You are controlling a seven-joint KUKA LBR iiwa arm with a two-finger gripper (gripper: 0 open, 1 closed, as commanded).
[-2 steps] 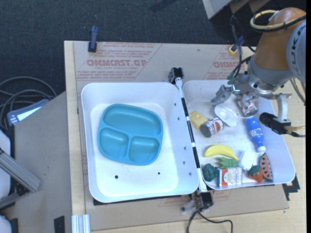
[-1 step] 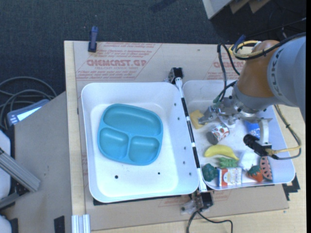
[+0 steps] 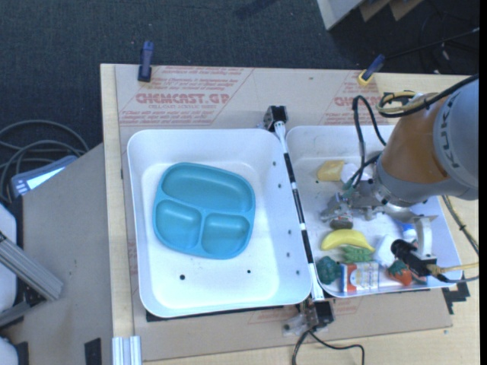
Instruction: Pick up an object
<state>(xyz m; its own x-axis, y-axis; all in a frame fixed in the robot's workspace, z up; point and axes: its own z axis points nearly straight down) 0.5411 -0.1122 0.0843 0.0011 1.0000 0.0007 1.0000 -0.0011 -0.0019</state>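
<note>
My gripper is low in the right bin, near the bin's middle left. A small grey-brown object lies right below it, and I cannot tell whether they touch. A yellow banana lies just in front of that. A pale yellow piece sits behind the gripper, toward the back of the bin. Along the front wall are a green item, a small red and white carton and an orange item.
The left bin holds a blue divided plate. A black-edged divider runs between the two bins. The arm's orange band hangs over the right bin's back right part. Cables trail at the right.
</note>
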